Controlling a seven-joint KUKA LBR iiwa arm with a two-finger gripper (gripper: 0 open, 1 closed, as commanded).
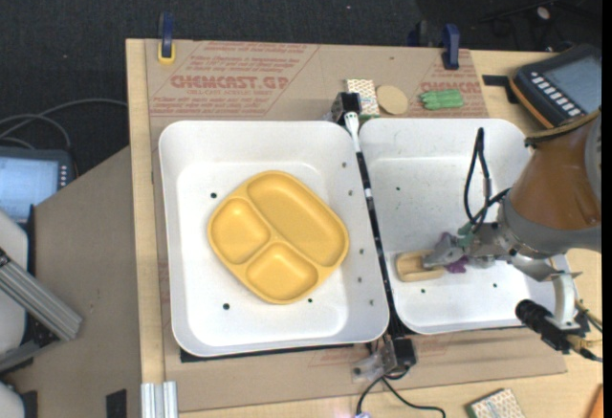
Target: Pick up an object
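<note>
Two white bins sat side by side on your bench, the left bin (182, 215) and the right bin (430, 167) touching along their shared rim. In the left bin lay a yellow tray (277, 236) with three compartments, turned at a slant and resting near the bin's middle. Your arm (559, 191) reached in from the right, and the gripper (449, 253) was low over the right bin's near-left part. A tan block (413, 266) lay flat on that bin's floor, close to the left wall; its long axis ran roughly left to right across the view, with the rounded end pointing at the left bin and the other end hidden under the gripper. You could not tell from this angle whether the gripper was wide, narrow or closed on the block, only that it was right at the block's right end. A small purple piece (457, 264) showed just beside that spot. Beyond the bins, a green item (441, 100) and a round tan disc (391, 99) rested on the cardboard (239, 81).
</note>
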